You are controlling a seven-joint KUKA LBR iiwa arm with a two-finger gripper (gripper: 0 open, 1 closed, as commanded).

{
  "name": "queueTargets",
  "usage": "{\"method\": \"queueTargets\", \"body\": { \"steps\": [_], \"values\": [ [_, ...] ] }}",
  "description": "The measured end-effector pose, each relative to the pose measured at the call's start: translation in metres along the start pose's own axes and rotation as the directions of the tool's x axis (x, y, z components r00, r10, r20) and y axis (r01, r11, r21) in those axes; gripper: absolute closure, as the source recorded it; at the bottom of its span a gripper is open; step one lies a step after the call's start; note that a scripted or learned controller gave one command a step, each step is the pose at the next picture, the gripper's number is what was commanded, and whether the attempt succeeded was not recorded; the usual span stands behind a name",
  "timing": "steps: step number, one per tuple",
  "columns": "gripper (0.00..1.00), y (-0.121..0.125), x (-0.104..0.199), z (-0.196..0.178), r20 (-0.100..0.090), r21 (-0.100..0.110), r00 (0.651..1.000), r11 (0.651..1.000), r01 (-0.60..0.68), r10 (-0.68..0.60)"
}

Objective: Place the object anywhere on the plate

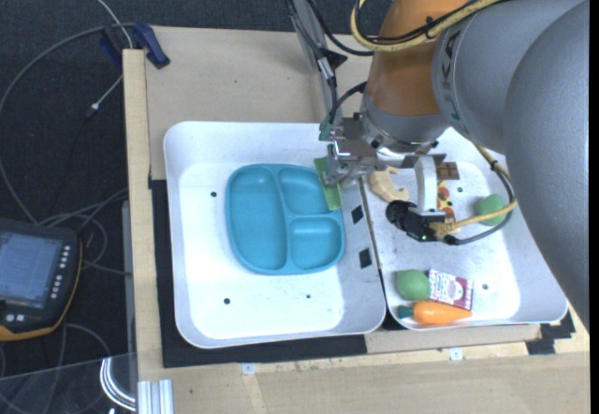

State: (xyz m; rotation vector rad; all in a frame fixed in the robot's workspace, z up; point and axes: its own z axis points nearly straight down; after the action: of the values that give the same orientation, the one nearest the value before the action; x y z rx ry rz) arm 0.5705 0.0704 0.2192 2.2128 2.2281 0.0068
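A: Where is the grey two-finger claw (pixel 333 170)?

B: Low over the seam between the 2 shallow white plastic bins, at the right rim of the left bin (pixel 187 243). The grey arm with the orange band (pixel 416 14) rises behind it, up and to the right.

A: Is it holding anything?

B: A small flat green piece (pixel 330 187) sits right at its tip, touching the upper right edge of the light blue plastic plate with 3 compartments (pixel 281 218). The claw looks closed on it, though the fingers are too small and cluttered to be sure, so I cannot tell.

A: And the plate?

B: It lies just left of and below the claw, in the middle of the left bin.

A: What is on the other side?

B: The right bin (pixel 524 286) holds the rest. Just right of the claw is a pale beige lump (pixel 384 184). Further right lies a light green oval (pixel 489 206). Well below and to the right sit a round green fruit (pixel 410 284), a small pink and white carton (pixel 449 287) beside it, and an orange carrot (pixel 440 313) touching the bin's front wall.
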Motion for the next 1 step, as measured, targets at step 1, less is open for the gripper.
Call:
{"method": "queueTargets", "body": {
  "steps": [1],
  "values": [
    [1.0,0.0297,0.0411,-0.0128,0.001,0.0,1.0,1.0,-0.003,0.003]
  ]
}}
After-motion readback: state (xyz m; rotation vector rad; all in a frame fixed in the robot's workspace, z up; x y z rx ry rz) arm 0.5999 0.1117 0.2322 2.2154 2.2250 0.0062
